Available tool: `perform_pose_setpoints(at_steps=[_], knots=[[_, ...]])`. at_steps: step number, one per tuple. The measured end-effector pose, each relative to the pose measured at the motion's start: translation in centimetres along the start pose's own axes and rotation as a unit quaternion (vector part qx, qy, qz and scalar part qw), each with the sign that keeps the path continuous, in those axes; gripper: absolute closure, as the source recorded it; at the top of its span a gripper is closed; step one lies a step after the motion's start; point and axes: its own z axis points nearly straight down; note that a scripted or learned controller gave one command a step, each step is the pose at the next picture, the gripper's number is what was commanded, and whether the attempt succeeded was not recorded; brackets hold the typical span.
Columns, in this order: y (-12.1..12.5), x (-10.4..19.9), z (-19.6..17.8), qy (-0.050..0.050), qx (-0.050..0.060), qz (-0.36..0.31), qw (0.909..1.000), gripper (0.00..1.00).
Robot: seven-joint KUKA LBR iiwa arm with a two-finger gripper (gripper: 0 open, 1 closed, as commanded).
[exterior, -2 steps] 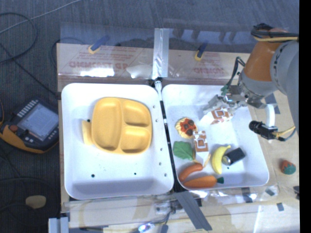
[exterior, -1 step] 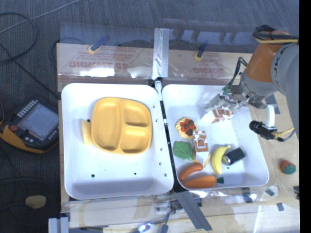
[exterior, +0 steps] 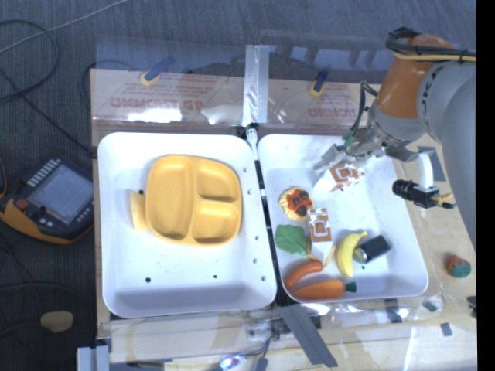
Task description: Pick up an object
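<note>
Carrots (exterior: 315, 288) sit closest to the lens, two of them stacked at the 6 o'clock wall of the right bin (exterior: 402, 230): one at the wall, a second (exterior: 302, 271) just above it and touching. Green leaf (exterior: 292, 239) at 9 o'clock from the banana (exterior: 347, 251); black block (exterior: 374, 248) touching the banana's 3 o'clock side. Patterned white-and-orange tile (exterior: 319, 225) near bin centre, pizza-like disc (exterior: 297, 201) just at its 11 o'clock.

My gripper (exterior: 346, 163) is over the bin's 12 o'clock area, low above another patterned orange-and-white piece (exterior: 346, 175). Can't tell how the fingers stand from this angle; nothing visibly held. Left bin (exterior: 116, 230) carries the yellow divided tray (exterior: 193, 198), not my concern.

Judgement: step in hand is the approach and descent on that patterned piece. To do it well:
- centre over the piece before dropping, it looks flat and thin, so an off-centre close likely skids it
- go down nearly to the bin floor, a flat piece gives little to bite
- span its short side
- it's well apart from the disc and the tile, so neighbours shouldn't interfere
- lift straight up, slow, then check it's actually between the fingers

Fallback if it slips: banana, chunkier, though the block crowds it.
</note>
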Motion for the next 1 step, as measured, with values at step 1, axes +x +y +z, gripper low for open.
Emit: perform_pose_setpoints(at_steps=[1], knots=[[1.0,-1.04,1.23,-0.005,-0.013,0.004,0.9999,0.0]])
